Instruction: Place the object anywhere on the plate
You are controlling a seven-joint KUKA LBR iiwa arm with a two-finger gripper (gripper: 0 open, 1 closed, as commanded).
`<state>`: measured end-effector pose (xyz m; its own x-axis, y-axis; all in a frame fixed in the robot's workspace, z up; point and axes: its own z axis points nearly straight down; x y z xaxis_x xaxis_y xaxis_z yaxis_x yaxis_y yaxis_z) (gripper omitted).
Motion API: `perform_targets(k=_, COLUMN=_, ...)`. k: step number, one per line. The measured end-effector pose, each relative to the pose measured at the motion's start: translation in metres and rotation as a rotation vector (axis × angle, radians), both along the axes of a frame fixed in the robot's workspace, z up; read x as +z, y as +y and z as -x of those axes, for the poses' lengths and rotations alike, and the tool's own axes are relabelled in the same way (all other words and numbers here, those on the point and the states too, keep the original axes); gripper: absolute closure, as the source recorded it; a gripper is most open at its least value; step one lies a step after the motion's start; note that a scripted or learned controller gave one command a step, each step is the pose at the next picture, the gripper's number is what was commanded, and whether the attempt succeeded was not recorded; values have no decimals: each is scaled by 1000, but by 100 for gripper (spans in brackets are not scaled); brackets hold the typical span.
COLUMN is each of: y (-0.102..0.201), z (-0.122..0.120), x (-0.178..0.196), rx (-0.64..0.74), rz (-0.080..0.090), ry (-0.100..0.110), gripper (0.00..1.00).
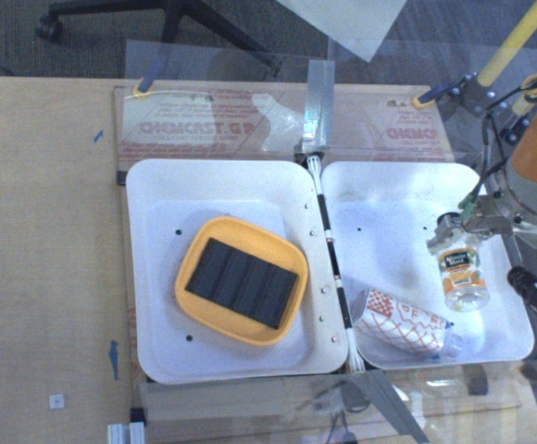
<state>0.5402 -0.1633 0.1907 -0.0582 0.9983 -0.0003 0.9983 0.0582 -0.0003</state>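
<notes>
On the tabletop [37, 248] two white bins sit side by side. The left bin [153, 202] carries a yellow plate [194, 257] with a dark ridged block [243, 282] lying across its middle. The right bin [380, 202] has a red-and-white carton [403, 322] on its side near the front wall. Just beyond it lies a small clear bottle [461, 276], cap toward the arm [532, 165]. The pincer [454, 228] hangs right over the bottle's cap end; how far open it is I cannot tell.
</notes>
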Motion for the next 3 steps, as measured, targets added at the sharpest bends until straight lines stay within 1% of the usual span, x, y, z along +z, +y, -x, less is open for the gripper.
perform_targets(k=1, y=95, z=-40, x=-7, rx=6, rz=0, ry=-1, gripper=100)
perform_targets(k=2, y=137, z=-86, x=18, rx=35, rz=1, ry=0, gripper=100)
perform_targets(k=3, y=225, z=-77, x=32, rx=212, rz=0, ry=0, gripper=100)
